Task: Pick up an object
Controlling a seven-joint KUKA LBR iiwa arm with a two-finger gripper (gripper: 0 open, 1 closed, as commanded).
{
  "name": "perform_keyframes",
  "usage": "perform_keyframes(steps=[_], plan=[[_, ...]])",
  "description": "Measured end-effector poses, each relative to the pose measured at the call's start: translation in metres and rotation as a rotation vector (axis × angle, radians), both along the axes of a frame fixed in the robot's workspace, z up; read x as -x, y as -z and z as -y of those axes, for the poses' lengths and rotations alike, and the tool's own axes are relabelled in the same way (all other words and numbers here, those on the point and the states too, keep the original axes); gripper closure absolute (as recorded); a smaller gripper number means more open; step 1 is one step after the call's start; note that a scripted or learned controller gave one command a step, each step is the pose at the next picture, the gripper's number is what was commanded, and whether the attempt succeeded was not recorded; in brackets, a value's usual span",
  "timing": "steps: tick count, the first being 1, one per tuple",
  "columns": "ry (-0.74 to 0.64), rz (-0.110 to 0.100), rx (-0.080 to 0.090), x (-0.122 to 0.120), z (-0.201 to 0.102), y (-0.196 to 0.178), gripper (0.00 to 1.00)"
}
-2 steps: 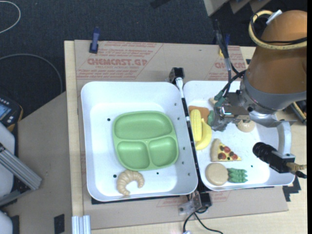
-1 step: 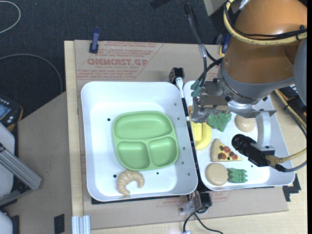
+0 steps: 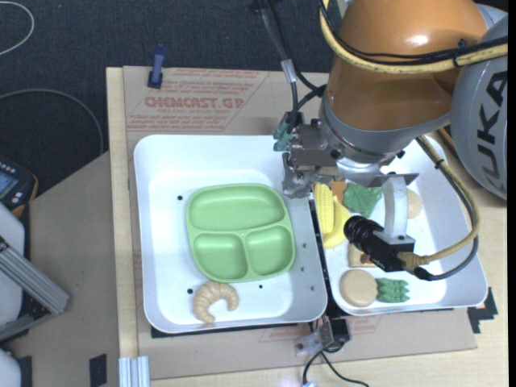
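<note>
Camera view: the arm reaches in from the right, its bulk covering much of the right bin. The gripper hangs low over the seam between the two bins; its state cannot be told.

Left bin: a green divided plate in the middle, a croissant near the front edge, just off the plate.

Right bin: a yellow corn cob just beside the gripper, a green leafy piece, a round tan biscuit touching a small green piece.

Single fixed camera mounted above bench, angled down; both white bins framed fairly near; arm seen entering from right.
</note>
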State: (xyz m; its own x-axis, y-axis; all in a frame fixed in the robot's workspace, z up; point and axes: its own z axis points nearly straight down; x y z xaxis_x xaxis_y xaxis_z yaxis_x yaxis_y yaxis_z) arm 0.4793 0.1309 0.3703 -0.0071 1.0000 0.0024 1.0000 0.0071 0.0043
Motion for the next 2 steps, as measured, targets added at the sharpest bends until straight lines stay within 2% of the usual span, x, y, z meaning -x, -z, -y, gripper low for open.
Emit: perform_keyframes(steps=[1,2], plan=[[0.003,-0.016,0.005,0.002,-0.035,0.081,1.0],[0.004,0.005,-0.002,-0.001,-0.045,-0.002,1.0]])
